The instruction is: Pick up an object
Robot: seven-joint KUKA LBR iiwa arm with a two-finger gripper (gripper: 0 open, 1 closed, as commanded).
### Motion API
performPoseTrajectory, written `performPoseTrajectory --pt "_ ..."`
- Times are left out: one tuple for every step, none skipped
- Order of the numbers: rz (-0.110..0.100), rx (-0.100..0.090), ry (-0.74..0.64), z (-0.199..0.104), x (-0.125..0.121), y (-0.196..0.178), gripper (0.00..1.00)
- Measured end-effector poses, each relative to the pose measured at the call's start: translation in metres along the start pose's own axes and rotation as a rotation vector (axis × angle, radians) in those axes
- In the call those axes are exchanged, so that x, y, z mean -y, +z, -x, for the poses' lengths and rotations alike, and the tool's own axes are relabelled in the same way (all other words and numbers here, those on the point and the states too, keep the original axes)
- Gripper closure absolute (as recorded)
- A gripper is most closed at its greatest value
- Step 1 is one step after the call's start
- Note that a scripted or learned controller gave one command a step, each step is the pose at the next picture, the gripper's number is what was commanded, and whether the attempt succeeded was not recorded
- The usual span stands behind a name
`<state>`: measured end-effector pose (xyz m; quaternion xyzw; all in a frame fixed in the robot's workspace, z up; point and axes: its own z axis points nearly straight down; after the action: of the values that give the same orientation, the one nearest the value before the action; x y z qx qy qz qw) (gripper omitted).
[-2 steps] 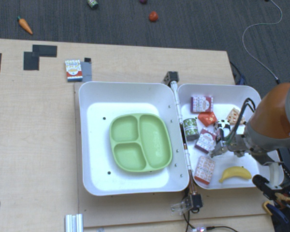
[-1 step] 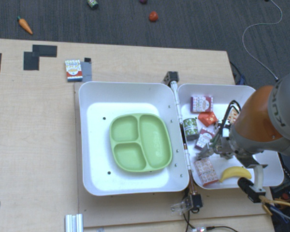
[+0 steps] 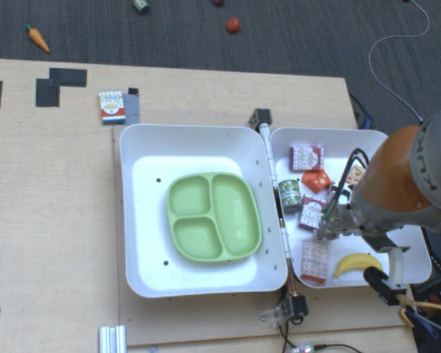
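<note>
Two white bins on the surface. Left bin [image 3: 132, 197], frame centre: green divided tray [image 3: 214, 217]. Right bin [image 3: 411, 267]: pink packets [image 3: 306, 156], red item [image 3: 317, 180], green can [image 3: 289, 194], banana [image 3: 355, 262], w/ no label text legible. Pincer [image 3: 325, 230] low over the packets at centre-right; can't tell its state.

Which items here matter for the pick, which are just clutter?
Job: tool, right bin, its banana, green can, red packet, pink packets.

Clutter: green tray, left bin, card box, floor carrot.
</note>
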<state>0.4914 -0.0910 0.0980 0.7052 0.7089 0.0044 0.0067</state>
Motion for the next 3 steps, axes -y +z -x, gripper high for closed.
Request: performPoseTrajectory --pt "0.000 0.000 0.000 0.000 0.000 0.000 0.00" --pt "-0.007 0.000 0.003 -0.006 0.003 0.011 0.00" --pt "-0.001 0.000 0.000 -0.007 0.000 0.000 1.00"
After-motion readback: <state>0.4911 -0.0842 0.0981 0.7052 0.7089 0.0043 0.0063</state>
